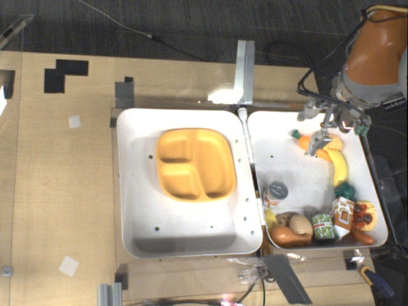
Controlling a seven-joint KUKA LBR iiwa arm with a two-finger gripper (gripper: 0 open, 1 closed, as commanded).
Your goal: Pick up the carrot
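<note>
Your small orange carrot with green top [302,138] lies in the right white bin's [287,171] upper part, long axis running left-right. End effector [320,143] sits just right of it; its grip state you cannot tell.

env: robotics lab test cell | wooden bench [57,190] with black marker patches [64,74], metal brackets [245,72] | two white bins [185,244] fixed side by side | loose cables [95,11] on dark carpet | toy food, yellow divided tray [193,164] as props
</note>
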